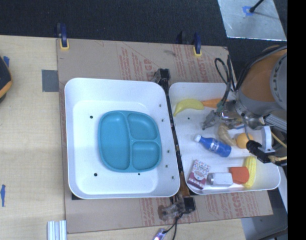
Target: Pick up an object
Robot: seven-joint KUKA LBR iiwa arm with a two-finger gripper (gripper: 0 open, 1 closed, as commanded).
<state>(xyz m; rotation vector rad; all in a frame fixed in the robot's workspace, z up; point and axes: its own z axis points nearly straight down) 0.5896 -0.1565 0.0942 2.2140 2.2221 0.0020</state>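
While the gripper (pixel 211 122) hangs low in the right bin (pixel 185 91), fingers spread and grasping nothing, blue bottle (pixel 213 145) just below it, banana (pixel 188 105) up-left of it, orange ball (pixel 241 140) to its right — teal divided plate (pixel 129 141) in the left bin (pixel 75 134)

The tool (pixel 213 120) hangs in the right bin (pixel 193 90), just beside the banana (pixel 188 105) at the bin's 11 o'clock. The blue bottle (pixel 215 146) lies near the centre. A blue divided plate (pixel 129 140) sits in the left bin (pixel 77 96).
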